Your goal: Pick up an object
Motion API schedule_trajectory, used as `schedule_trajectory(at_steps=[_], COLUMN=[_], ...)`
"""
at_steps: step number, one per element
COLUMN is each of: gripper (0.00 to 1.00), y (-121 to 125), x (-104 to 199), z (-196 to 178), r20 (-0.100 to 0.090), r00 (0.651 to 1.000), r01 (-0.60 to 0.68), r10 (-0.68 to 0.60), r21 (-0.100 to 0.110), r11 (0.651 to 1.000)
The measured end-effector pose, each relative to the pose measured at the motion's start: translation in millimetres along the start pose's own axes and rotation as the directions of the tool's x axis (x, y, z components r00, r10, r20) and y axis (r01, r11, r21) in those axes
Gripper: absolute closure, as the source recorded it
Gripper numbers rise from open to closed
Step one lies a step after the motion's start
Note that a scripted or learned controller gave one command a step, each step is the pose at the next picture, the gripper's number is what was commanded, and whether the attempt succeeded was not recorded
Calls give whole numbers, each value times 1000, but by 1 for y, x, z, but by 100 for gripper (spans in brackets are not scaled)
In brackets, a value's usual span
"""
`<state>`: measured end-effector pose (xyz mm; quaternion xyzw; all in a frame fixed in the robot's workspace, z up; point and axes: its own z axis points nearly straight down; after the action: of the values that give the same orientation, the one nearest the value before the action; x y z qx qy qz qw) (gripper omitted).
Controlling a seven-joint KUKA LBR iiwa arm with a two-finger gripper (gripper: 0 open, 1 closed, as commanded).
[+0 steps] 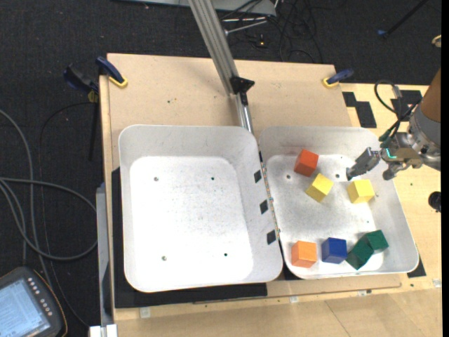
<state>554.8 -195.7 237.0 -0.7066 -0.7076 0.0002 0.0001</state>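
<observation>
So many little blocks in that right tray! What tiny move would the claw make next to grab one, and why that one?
Probably lower a little toward the yellow cube. The gripper sits just above and beside it at the right bin edge, nearer than the other yellow cube or the orange cube, and nothing is between its fingers yet.

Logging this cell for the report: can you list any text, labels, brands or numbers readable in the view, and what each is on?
No readable text anywhere.
Tablet screen at the lower left: lit, content too blurred to read.
Blocks in the right bin: plain faces, no markings.
</observation>
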Motion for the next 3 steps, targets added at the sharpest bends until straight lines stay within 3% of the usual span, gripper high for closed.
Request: schedule_trajectory(at_steps=[2, 3], gripper=[0, 0], y=[-3, 1], x=[12, 12], z=[92, 115], r20=[-1, 3], r00=[1000, 1000], r01=[-2, 1], r10=[2, -1], r21=[4, -10], r11=[1000, 1000])
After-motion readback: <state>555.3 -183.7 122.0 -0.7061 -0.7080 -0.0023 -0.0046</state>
